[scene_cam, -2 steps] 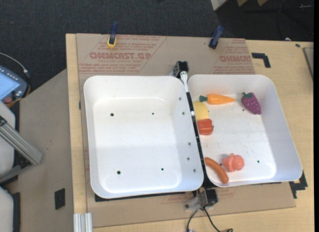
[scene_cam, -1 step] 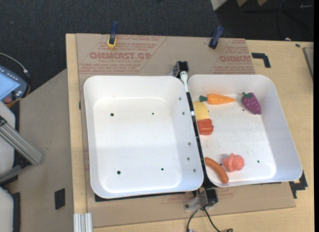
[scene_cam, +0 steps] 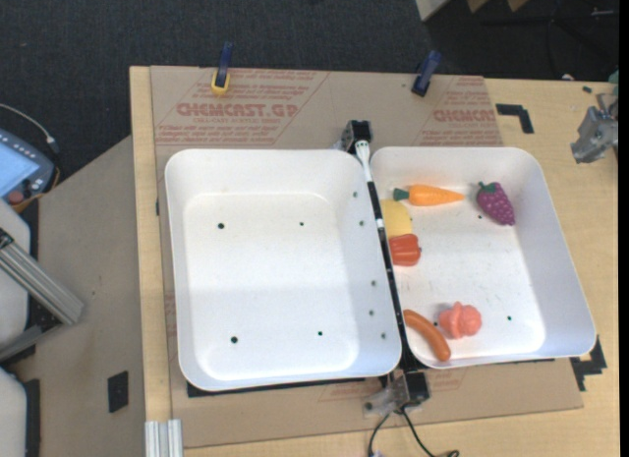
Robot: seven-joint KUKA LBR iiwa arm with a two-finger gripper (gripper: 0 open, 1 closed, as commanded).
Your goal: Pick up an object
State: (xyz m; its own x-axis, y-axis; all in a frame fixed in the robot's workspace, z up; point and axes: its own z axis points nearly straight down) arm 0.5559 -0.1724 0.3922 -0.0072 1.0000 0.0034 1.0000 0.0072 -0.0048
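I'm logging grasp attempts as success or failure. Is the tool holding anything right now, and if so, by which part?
Nothing is held. The tool sits at the right edge, off the bins, while the carrot, grapes and other toy foods lie in the right bin.

We see a grey metal part (scene_cam: 597,131) cut off by the right edge, too small to tell what it is. The yellow item (scene_cam: 395,217) sits partly hidden against the bin wall (scene_cam: 377,224), and the surface (scene_cam: 142,249) runs past the bottom edge.

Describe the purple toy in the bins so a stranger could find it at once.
Look at the right-hand white bin, then its far right corner. There lies a bunch of grapes, just right of the orange carrot. It is the one purple thing there, knobbly, while its neighbours are orange, yellow, red or pink.
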